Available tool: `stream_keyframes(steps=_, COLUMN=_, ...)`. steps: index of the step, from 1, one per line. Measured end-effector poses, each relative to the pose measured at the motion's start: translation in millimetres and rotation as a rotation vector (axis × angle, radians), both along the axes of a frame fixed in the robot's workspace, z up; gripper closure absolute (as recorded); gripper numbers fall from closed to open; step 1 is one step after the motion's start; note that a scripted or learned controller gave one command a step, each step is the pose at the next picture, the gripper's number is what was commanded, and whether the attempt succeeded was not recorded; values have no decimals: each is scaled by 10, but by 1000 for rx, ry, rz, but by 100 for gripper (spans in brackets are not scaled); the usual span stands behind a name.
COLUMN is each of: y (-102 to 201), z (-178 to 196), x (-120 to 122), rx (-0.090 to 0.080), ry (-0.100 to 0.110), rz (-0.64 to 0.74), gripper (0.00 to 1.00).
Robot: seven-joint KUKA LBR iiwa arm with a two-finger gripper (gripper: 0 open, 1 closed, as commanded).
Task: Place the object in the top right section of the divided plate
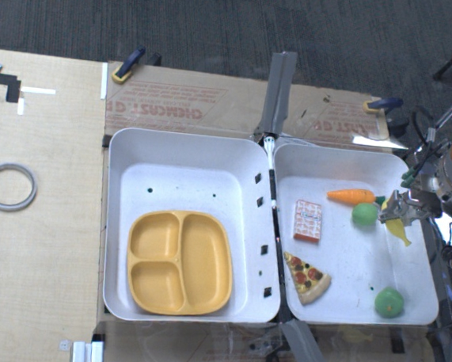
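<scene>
Camera view: a small yellow object (pixel 399 229) seems pinched in the gripper (pixel 398 210) jaws, over the right bin. It should be carried steadily to the yellow divided plate (pixel 178 261), top-right section.

Yellow divided plate (pixel 179 262) in left bin (pixel 133 159). Right bin (pixel 341 303): carrot (pixel 351 196), pizza slice (pixel 307 277), red-white box (pixel 308 221), two green balls (pixel 364 216) (pixel 390 303). Gripper (pixel 399 207) at right bin's right edge, beside yellow piece (pixel 399 229).

The divided plate (pixel 179 262) lies in the left bin (pixel 120 206) (toward its front), the pizza slice (pixel 307 277) in the right bin (pixel 416 274).
</scene>
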State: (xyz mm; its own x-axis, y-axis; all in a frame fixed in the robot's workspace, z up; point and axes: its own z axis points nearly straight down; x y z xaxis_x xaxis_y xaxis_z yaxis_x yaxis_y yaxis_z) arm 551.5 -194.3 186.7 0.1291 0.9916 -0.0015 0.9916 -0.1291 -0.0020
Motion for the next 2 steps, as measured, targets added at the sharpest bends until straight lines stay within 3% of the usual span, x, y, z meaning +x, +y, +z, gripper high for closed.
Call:
stream_keyframes(steps=1, y=528, z=-866, x=57, rx=2, ry=1, rz=291, gripper=100)
stream_keyframes(steps=2, y=518, z=-778, x=56, rx=1, ry=1, rz=288, gripper=100)
